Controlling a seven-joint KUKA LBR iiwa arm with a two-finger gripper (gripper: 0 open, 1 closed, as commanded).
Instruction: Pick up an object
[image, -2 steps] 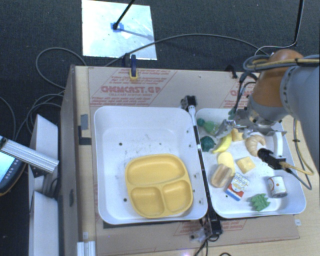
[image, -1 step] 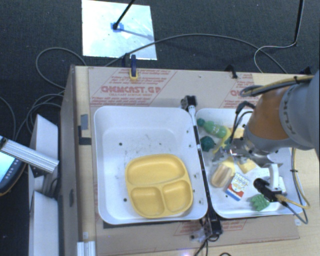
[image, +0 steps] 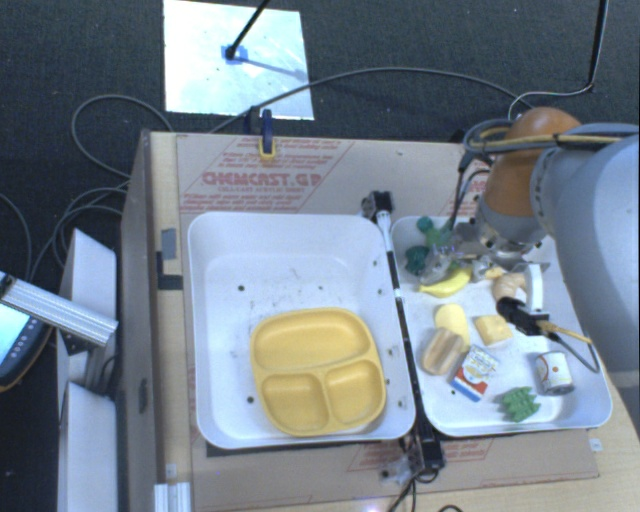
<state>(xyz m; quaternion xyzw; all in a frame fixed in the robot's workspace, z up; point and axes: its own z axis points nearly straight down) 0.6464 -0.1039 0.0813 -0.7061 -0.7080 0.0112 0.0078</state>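
My gripper (image: 462, 252) hangs low over the far left part of the right bin (image: 590, 400), under the grey arm with its orange band (image: 525, 160). Just below it lies a yellow banana (image: 445, 284). A dark green toy (image: 428, 240) sits right beside it on the left. Nearer the front are a pale yellow piece (image: 452, 318), a yellow block (image: 490, 329), a tan bread roll (image: 443, 351), a small white and red carton (image: 472, 373), a green leafy toy (image: 519, 403) and a small can (image: 553, 372).
The left bin (image: 225, 260) holds a yellow divided tray (image: 318, 370) towards its front. A black divider clip (image: 380, 206) sits at the top of the wall between the bins. Cables run over the dark floor behind the bench.
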